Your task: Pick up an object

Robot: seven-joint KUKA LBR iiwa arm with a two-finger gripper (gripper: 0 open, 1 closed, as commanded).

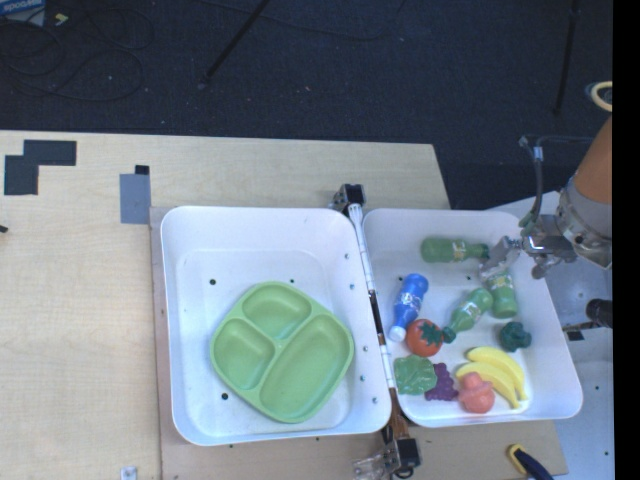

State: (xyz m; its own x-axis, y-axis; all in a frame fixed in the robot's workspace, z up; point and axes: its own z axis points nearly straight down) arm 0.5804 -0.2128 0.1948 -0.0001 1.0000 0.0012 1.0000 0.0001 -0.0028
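at the bottom edge of the frame, a blue-and-yellow handled tool (pixel 527 460) lower right and a black clamp (pixel 390 456) under the seam between the bins. just above, in the left bin (pixel 190 268), a green divided plate (pixel 283 350) lying flat, turned at an angle, toward the lower middle of the frame. in the right bin (pixel 560 393), along its lower edge: green leafy vegetable (pixel 414 374), purple grapes (pixel 441 385), pink strawberry (pixel 477 392), yellow bananas (pixel 500 369), packed close together. a little higher, red tomato (pixel 425 337) touching the foot of a blue bottle (pixel 408 302), a dark green broccoli piece (pixel 515 336) to the right, a green bottle (pixel 467 311) slanting up between them. higher still, another green bottle (pixel 452 250) lying on its side near the bin's upper edge. gripper (pixel 508 256) at right of frame, over the bin's upper right part, just above a small green toy (pixel 503 299); cannot tell whether fingers spread or pressed together, nothing seen pinched. behind the bins, pale wooden table (pixel 80 308) with grey patches (pixel 134 196) upper left; dark floor (pixel 300 58) across the top.
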